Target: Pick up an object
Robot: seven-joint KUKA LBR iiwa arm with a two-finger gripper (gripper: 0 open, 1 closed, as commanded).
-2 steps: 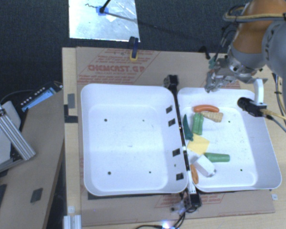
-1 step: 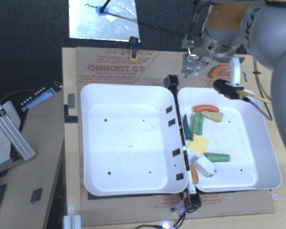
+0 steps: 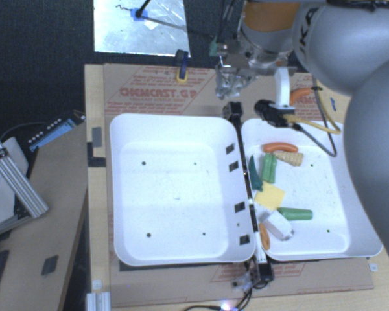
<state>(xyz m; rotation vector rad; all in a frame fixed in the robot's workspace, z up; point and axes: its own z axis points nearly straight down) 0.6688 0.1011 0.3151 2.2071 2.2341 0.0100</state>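
Observation:
My gripper (image 3: 227, 91) hangs above the far edge of the bench, just behind the seam between the two bins, with nothing seen held in it. The right bin (image 3: 330, 238) holds several small objects: an orange sausage-like piece (image 3: 279, 147), a tan block (image 3: 289, 157), a green cylinder (image 3: 268, 168), a yellow square (image 3: 270, 196), a second green cylinder (image 3: 295, 213), a white block (image 3: 278, 226) and an orange piece (image 3: 264, 238). All lie in the bin's left half, well in front of the gripper.
The left bin (image 3: 175, 186) sits beside the right one, joined by black clips (image 3: 240, 206). A yellow and blue clamp (image 3: 181, 67) stands at the back of the cardboard base. My grey arm (image 3: 363, 76) covers the right bin's far right corner.

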